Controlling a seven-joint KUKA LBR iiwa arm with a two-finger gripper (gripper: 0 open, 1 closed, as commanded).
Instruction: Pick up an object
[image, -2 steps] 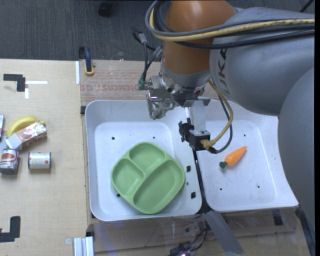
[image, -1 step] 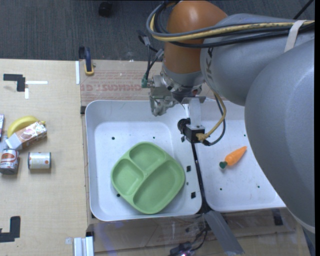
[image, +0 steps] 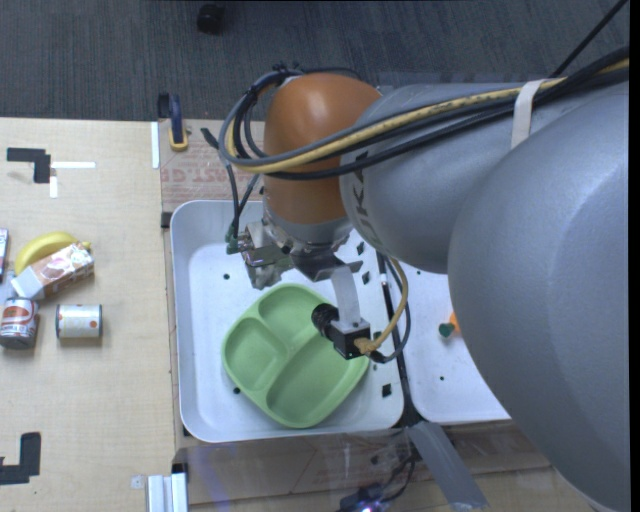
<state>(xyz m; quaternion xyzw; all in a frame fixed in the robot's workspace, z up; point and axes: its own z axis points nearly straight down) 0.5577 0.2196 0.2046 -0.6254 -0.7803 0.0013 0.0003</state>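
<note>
Wood bench (image: 90, 420), white bin (image: 200, 300) w/ green tray (image: 280, 370), can (image: 78, 322) label unreadable

claw (image: 274, 257) above green divided plate (image: 285, 368)

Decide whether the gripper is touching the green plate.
Cannot tell: in the camera view the gripper overlaps the green plate, hiding any contact.

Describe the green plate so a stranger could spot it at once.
Find the left white bin, under the arm's orange band. The green plate lies on its floor. It is the only green thing there, moulded into compartments; the banana and the small can lie outside, on the wooden bench.
</note>
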